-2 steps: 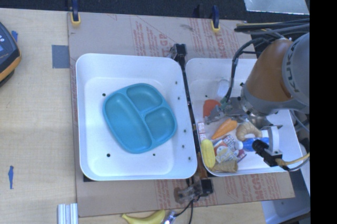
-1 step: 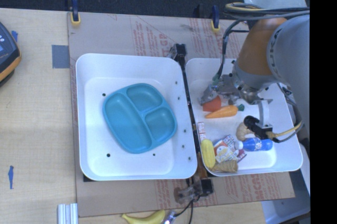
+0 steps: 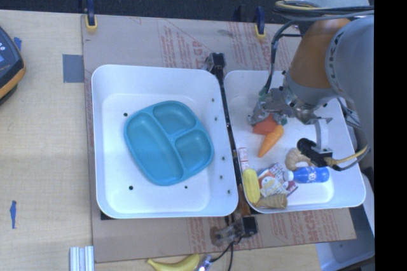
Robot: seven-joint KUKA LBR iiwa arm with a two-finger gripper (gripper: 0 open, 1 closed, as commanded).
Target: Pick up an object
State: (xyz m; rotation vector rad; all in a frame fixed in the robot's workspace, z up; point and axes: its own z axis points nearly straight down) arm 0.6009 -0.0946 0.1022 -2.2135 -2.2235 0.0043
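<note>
you have the hand (image 3: 267,112) down in the right bin (image 3: 337,200), at its upper left part, right over a red-orange piece (image 3: 262,127) that lies against the top of the carrot (image 3: 271,140). you cannot tell from this slant how the hand is set, nor whether it has hold of anything; the wrist hides that.

the carrot lies tilted, thick end up toward the hand, tip pointing down-left. below it, along the bin's near wall, you see a corn cob (image 3: 251,184), a small printed packet (image 3: 275,179) and a tan wedge (image 3: 273,201) bunched close together. to their right lies a blue and white bottle (image 3: 310,175) on its side, with a pale lumpy thing (image 3: 295,157) just above it.

in the left bin (image 3: 108,193) a blue divided plate (image 3: 168,142) lies flat near the middle. a banana (image 3: 173,262) lies on the desk (image 3: 38,187) at the near edge.
</note>
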